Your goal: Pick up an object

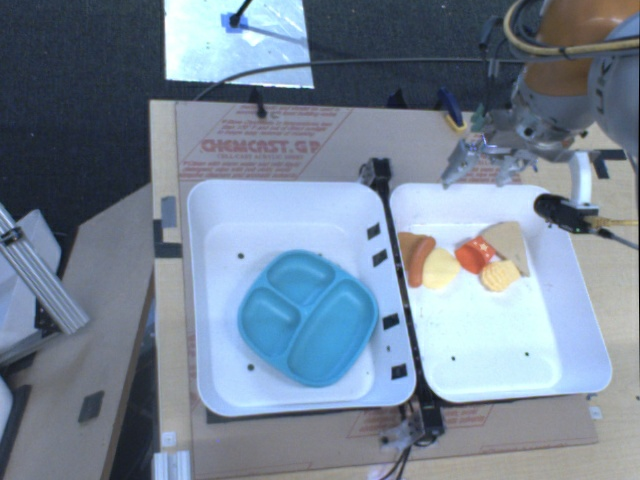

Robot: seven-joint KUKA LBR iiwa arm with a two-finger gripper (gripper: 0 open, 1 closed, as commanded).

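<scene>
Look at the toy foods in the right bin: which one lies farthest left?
The orange sausage, long and lying by the bin's left wall. The pale yellow piece, red piece, tan wedge and ridged yellow piece lie further right.

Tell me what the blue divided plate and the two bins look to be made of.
Blue divided plate: probably molded plastic, going by its even colour, soft sheen and rounded compartment ridges. Left bin and right bin: likely thin formed plastic, smooth white with rounded corners and rolled rims.
</scene>
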